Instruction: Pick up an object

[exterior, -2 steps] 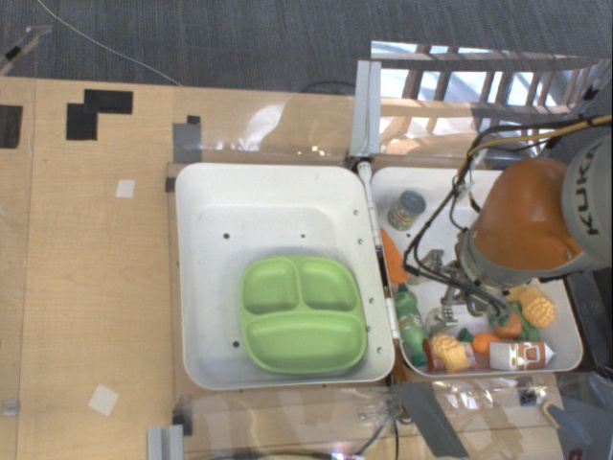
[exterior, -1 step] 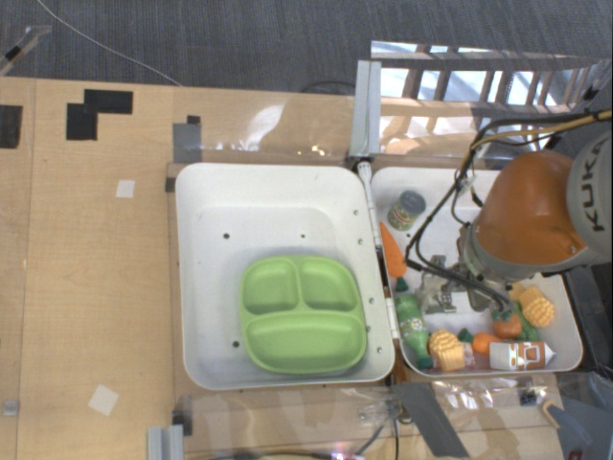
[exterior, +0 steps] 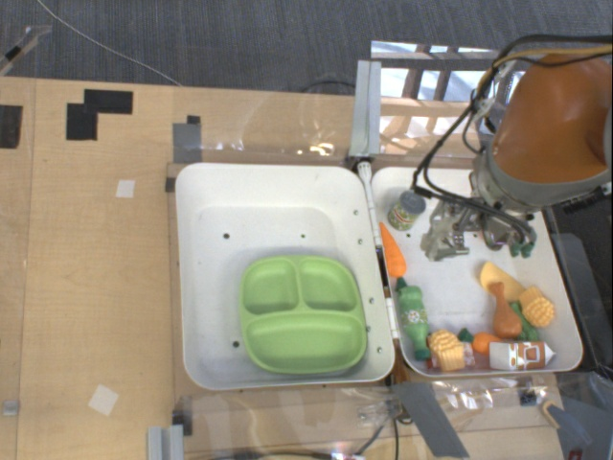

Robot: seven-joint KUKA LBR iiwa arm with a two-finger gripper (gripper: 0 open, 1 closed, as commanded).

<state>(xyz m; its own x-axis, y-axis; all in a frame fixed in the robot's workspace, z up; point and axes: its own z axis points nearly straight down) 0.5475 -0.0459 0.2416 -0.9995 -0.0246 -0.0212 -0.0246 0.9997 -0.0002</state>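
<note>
The claw hangs low over the upper part of the right bin, and from here I can't tell how it is set. The risk I see is a miss: the toys crowd the bin's lower end, so closing here may catch nothing. The small jar sits just to its left, the carrot near the bin's left wall. The drumstick and corn lie well below. The green plate rests in the left bin.
</note>
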